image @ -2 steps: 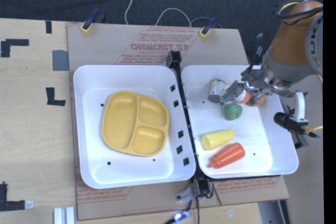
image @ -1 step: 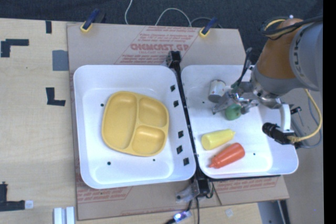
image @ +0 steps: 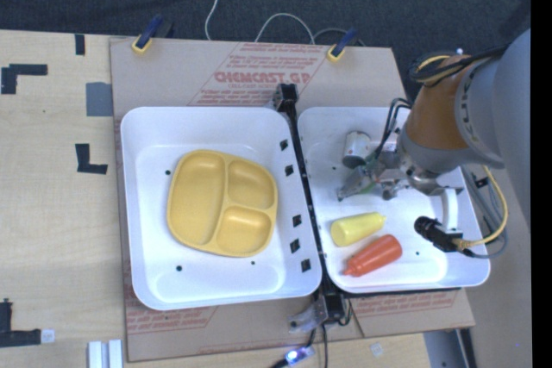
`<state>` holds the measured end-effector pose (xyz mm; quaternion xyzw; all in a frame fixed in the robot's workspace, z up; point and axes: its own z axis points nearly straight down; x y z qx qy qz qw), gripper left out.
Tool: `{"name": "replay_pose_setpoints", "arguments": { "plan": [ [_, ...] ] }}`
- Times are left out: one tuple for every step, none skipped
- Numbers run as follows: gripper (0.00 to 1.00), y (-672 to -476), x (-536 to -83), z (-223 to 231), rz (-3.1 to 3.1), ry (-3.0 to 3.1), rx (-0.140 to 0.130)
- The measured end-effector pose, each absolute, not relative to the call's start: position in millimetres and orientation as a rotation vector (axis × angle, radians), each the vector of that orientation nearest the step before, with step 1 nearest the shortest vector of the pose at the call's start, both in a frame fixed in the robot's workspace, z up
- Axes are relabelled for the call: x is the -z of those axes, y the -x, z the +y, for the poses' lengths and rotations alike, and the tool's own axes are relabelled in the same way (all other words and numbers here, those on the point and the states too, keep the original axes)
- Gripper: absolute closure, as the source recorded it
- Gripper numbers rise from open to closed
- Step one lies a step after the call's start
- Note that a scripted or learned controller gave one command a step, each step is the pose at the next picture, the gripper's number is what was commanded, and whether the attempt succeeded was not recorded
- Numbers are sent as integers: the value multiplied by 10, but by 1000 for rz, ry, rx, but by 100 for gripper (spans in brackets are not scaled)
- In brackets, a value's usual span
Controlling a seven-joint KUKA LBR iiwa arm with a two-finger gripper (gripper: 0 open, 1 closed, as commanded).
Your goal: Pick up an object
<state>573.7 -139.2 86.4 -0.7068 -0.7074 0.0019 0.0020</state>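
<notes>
left bin point(image: 138, 211) holds a tray point(image: 222, 202), well left of the claw point(image: 362, 178). right bin point(image: 466, 271) holds the claw; corn point(image: 357, 227) just below it; carrot point(image: 374, 255) below the corn.

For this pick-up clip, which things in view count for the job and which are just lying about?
Belongs to the job:
- claw, low in the right bin
- yellow toy corn near it
- orange toy carrot beside the corn

Just lying about:
- yellow divided plate in the left bin
- cardboard sheet under both bins
- two clamps at its far edge
</notes>
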Motion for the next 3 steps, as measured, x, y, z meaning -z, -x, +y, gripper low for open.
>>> {"name": "replay_pose_setpoints", "arguments": {
  "plan": [
    [100,-5746,-994,-1386,-2223,2217,-4],
    [100,-5768,-1623,-1349,-2227,2222,4],
    [100,-5820,-2247,-1380,-2227,2223,4]
  ]
}}
